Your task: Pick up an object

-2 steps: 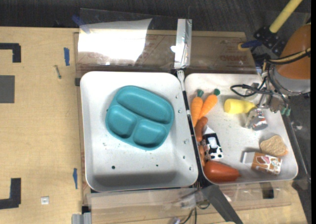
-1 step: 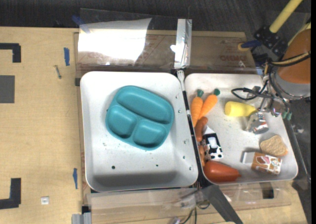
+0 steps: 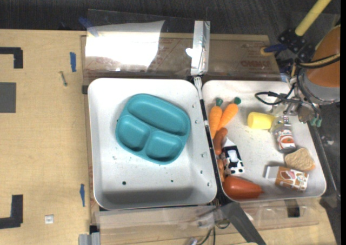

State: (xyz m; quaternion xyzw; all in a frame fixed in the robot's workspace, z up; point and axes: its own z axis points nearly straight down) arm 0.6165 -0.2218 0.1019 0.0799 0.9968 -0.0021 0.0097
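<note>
Claw [image 3: 285,113], at three o'clock in the right bin [image 3: 254,90], hangs over a small bottle [image 3: 285,137]; nothing visibly held, so picking remains. Carrots [image 3: 223,117] at nine

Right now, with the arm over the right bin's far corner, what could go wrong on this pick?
1. The gripper hangs among loose cables by the small bottle; a descent might snag or tip it.
2. The carrots, cow carton and red pepper crowd the divider wall; fingers may jam there.
3. The cookie overlaps the juice box; grabbing either could drag both.
</note>
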